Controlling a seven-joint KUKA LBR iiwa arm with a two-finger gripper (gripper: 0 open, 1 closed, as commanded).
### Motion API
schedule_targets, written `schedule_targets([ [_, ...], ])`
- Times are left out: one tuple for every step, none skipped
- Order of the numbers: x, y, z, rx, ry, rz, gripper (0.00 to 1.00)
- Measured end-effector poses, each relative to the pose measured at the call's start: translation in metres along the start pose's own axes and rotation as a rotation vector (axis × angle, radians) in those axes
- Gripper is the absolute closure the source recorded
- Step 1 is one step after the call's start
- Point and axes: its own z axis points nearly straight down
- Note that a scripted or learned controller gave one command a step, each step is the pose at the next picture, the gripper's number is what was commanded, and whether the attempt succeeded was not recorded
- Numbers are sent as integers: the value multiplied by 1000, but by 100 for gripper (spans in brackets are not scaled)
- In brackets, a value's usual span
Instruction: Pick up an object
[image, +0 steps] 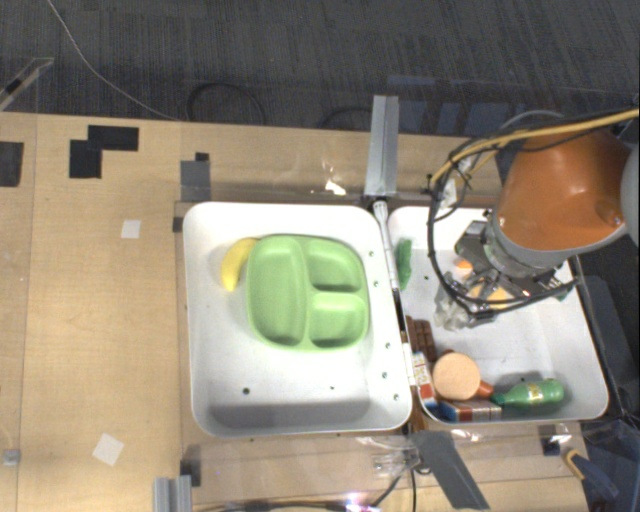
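**Arm Position Over the Right Bin**

My arm (565, 195) enters from the right of the frame, its orange band sitting above the upper half of the right bin (585, 355). My fingers (470, 305) point down toward the middle left of that bin, wrapped in cables. Whether they are spread or pressed together I cannot tell; the wrist hides them. Nothing is visibly pinched between them.

Contents of the right bin:
- A green bottle (528, 393) lies on its side near the lower right corner.
- A round tan object (457, 376) lies just left of the bottle.
- A brown bar (418, 340) lies along the left wall, above the round object.
- A narrow green item (403, 262) lies near the upper left corner.
- A small orange item (464, 268) shows just beside my wrist.

Contents of the left bin (220, 390):
- A green divided tray (305, 290) lies in the upper middle.
- A yellow banana (235, 263) touches the tray's left edge.

Both bins stand side by side on the desk (90, 330), in the center and right of the frame.
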Motion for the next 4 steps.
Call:
schedule_targets([
  [-26, -44, -26, 5, -5, -40, 100],
  [-6, -100, -73, 6, -4, -239, 100],
  [57, -49, 22, -3, 0, -438, 100],
  [69, 14, 92, 18, 1, -722, 100],
])
